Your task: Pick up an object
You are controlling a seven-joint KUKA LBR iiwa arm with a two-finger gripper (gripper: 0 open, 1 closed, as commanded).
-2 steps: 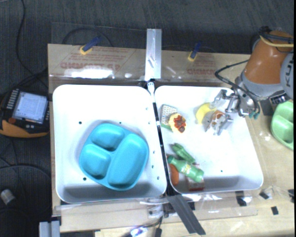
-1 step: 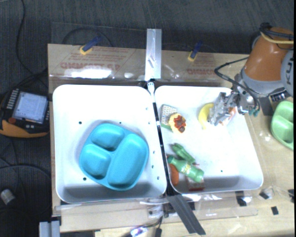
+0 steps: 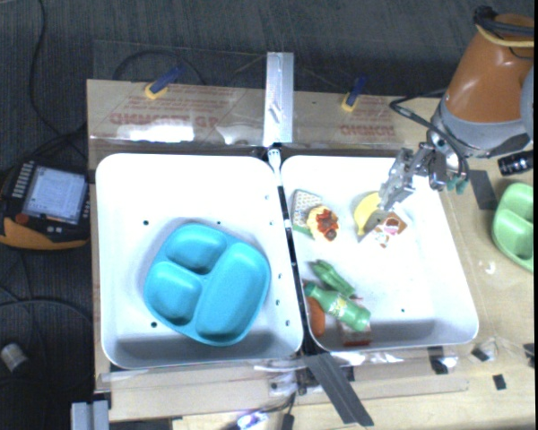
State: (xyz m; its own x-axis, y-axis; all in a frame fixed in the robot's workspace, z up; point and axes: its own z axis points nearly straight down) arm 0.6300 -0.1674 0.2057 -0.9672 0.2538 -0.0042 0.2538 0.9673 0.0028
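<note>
Jaws of the gripper (image 3: 393, 193) are pointing down over the right bin (image 3: 448, 267), but whether they are spread or pinched is something I cannot tell from the camera view. They are hovering just above a yellow wedge (image 3: 368, 210) that is lying beside a small red-and-white item (image 3: 389, 228). Because these two are touching, a descent risks nudging one aside or catching both. Green bottle (image 3: 339, 298) and blue tray (image 3: 208, 280) are lying well apart.

Arm (image 3: 493, 79) cut by edge; pincer (image 3: 390, 200) tips perhaps blurred
</note>
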